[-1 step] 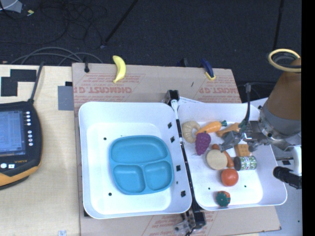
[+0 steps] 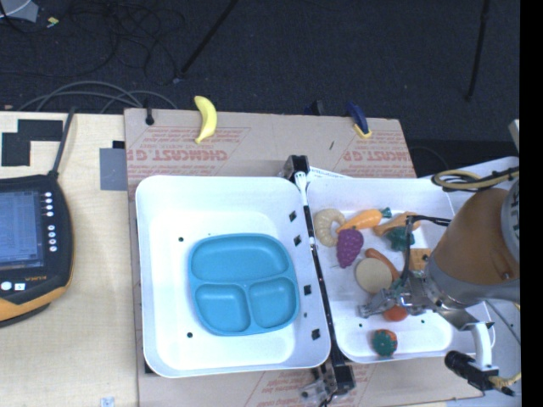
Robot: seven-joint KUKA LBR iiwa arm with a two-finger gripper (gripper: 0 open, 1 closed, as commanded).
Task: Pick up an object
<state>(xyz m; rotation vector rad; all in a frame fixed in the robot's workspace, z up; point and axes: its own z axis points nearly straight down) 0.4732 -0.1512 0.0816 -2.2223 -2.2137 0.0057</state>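
Two white bins sit side by side on the tabletop (image 2: 93, 253): the left bin (image 2: 161, 227) holds a blue divided plate (image 2: 243, 281), while the right bin (image 2: 441, 333) gathers the toy foods within the arm's reach. The tool (image 2: 392, 299) hangs low among them, just beside a small red piece (image 2: 395, 315) and a tan round one (image 2: 372, 274), likely lining up a grasp. Whether it grips anything I cannot tell.

my gripper (image 2: 383, 302) looked like bare grey metal. both white bins (image 2: 161, 227) were smooth, slightly glossy plastic, and the blue divided tray (image 2: 242, 282) had a matt plastic sheen. under them lay rough brown printed cardboard (image 2: 254, 142) on a pale wood-grain tabletop (image 2: 93, 329).
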